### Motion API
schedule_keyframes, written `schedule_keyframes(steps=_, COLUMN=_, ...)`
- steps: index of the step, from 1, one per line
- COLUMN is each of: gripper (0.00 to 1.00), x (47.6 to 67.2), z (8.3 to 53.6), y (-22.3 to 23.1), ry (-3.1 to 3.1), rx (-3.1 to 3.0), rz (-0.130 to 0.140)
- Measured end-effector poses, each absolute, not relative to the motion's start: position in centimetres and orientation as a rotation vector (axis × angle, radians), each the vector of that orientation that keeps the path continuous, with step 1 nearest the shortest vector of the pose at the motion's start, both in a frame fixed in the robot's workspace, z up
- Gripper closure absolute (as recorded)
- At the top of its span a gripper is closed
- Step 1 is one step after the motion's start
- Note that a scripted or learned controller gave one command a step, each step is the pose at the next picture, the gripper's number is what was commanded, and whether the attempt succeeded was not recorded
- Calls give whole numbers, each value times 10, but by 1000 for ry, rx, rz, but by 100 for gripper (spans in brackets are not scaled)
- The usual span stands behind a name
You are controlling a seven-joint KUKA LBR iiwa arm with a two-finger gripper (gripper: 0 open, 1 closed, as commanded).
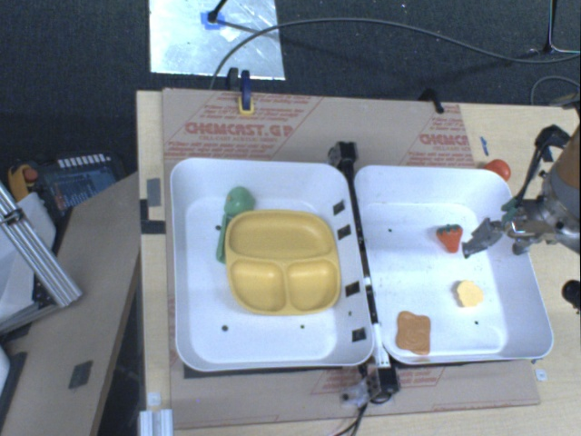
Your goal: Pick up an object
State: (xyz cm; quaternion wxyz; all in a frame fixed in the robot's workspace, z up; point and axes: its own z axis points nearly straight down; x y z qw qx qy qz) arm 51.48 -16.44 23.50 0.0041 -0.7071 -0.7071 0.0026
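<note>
- We saw the gripper point(479, 240) above the right bin point(522, 334), just right of the strawberry toy point(449, 237); whether it was spread or pressed together we could not tell.
- The strawberry toy lay in that bin, apart from the yellow piece point(468, 293) and brown piece point(414, 332).

Robotics lab or test cell — not home. Bench point(154, 271) was bare plywood, topped with protective-film sheet printed CHEMCAST GP point(238, 128). Loose cables point(390, 33) trailed over dark carpet beyond bench's far edge. Aluminium extrusion point(36, 252) and electronics box point(77, 182) sat off bench's left edge — rig hardware.
</note>
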Motion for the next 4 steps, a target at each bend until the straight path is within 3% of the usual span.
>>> schedule_keyframes(steps=1, gripper=0, x=517, z=240, y=-164, ry=-2226, rx=-2219, rz=-1)
schedule_keyframes(steps=4, gripper=0, x=514, z=82, y=-171, ry=-2220, rx=-2220, rz=1)
